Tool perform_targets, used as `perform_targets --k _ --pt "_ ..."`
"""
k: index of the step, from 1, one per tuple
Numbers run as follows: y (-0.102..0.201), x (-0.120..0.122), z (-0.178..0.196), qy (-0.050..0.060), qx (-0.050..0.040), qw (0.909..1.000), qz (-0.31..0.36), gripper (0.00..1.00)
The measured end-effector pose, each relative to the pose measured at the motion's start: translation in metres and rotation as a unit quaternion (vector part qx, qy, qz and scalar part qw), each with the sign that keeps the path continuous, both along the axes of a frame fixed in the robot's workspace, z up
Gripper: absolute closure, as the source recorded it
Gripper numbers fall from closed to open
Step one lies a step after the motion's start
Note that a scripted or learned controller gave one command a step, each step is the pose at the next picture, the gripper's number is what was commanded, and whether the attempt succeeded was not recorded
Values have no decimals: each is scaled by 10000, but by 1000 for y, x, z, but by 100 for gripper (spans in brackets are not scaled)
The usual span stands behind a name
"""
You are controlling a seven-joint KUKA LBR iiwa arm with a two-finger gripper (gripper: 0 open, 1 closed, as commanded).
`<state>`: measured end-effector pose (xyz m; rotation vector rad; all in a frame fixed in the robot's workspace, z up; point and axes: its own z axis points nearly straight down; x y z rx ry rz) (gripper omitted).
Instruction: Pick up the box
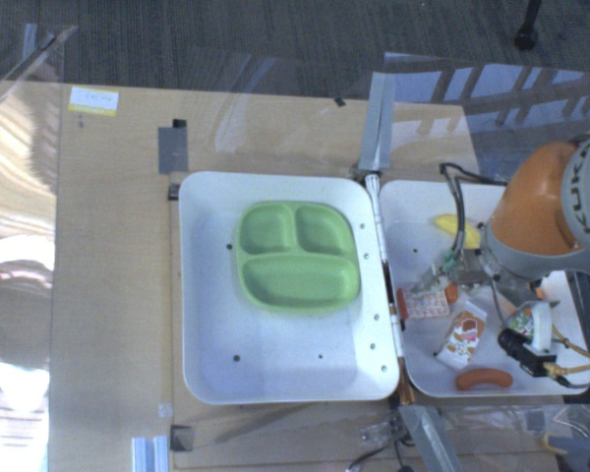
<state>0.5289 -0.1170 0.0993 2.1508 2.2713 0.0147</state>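
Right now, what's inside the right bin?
In the right bin: a small box, a sausage, a yellow item and a red-patterned packet. The arm hangs over the bin's right part, covering whatever lies beneath it.

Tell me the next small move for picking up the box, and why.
Probably shift the arm toward the near side of the right bin, to bring it over the box. The box lies tilted on the bin floor beside the sausage, with nothing gripping it, and the arm's bulk sits above the bin's far half.

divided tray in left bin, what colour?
Light green; the divided tray shows plainly in the camera view.
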Motion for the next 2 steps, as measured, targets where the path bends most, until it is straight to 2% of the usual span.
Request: perform_targets --k 1,2 --pt "0 -3 -3 -79 -18 9994 329 0" --pt "13 35 -5 -39 -13 9992 405 0"
